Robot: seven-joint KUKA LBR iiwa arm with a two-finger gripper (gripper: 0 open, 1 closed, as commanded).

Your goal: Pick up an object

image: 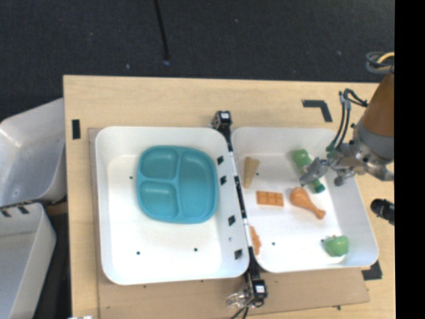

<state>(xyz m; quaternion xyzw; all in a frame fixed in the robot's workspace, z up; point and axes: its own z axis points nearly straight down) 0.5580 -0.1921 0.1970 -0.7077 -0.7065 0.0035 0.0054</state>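
Gripper hangs low over the right bin, can't tell its grip state, so I'd center over the orange drumstick toy just below it and drop straight down, arm reaching in from the right, wrist tilted toward the bin.

The right bin holds the loose pieces. A tan wedge lies at its upper left, narrow end toward the frame's bottom. An orange waffle-like rectangle lies flat at center. Right of it an orange drumstick lies slanted. A green piece sits upper center, another green piece at lower right, and a small orange piece against the left wall.
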